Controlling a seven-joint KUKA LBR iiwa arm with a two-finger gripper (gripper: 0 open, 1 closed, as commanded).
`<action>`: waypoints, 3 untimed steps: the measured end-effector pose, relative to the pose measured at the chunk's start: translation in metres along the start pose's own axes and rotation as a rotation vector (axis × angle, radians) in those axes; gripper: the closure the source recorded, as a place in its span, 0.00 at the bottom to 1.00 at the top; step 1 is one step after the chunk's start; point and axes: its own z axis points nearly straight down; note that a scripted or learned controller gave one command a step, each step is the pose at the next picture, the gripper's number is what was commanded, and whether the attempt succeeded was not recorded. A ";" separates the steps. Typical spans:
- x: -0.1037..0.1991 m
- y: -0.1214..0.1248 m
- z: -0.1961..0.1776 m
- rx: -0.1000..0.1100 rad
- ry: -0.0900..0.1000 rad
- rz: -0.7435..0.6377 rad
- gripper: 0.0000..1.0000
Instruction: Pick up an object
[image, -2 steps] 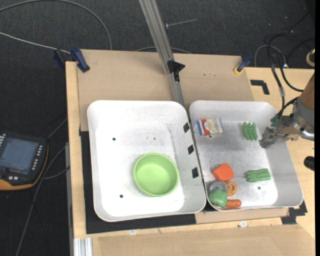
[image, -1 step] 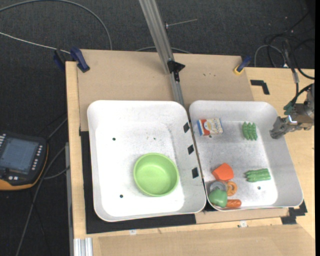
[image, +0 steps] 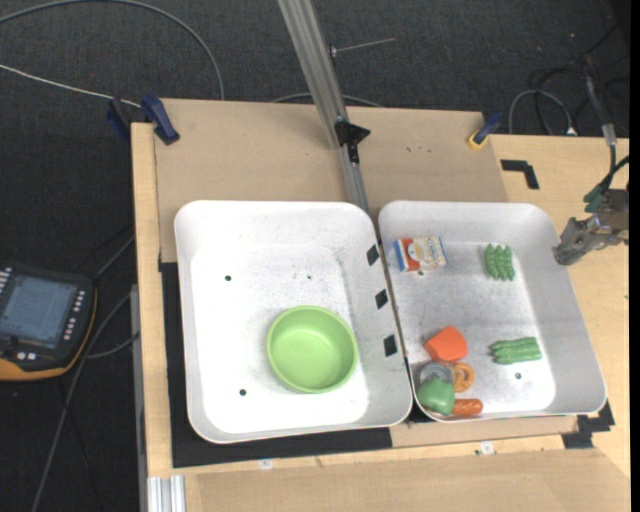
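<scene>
At the near edge of the right bin (image: 560, 330), a cluster of toys crowds the corner: one green rounded piece (image: 436, 396), one small orange-red piece (image: 467, 407) touching it, one orange ring (image: 463, 377) just behind, and one orange block (image: 447, 343) a little farther in. Two green ridged toys lie apart from that cluster — one (image: 516, 350) near the bin's right side, the other (image: 499, 261) toward its far end. One small red, white and blue carton (image: 419, 253) rests near the far left corner of the same bin. That makes seven objects in the right bin, any of them open to picking.

The left bin (image: 230, 250) holds a single item, one light green bowl (image: 312, 348), sitting upright toward its near right corner.

The gripper (image: 576, 240) hangs at the right bin's far right rim, well apart from every toy, with nothing visible between its fingers — whether they are open or closed cannot be told from here.

One metal pole (image: 320, 75) slants across the bench (image: 250, 150) behind the bins, and one handheld control pendant (image: 40, 315) lies on the dark floor to the left.
</scene>
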 end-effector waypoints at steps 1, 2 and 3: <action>0.060 -0.009 0.010 0.004 0.002 -0.004 1.00; 0.103 -0.013 0.019 0.004 0.002 -0.003 1.00; 0.154 -0.016 0.032 0.005 0.002 -0.004 1.00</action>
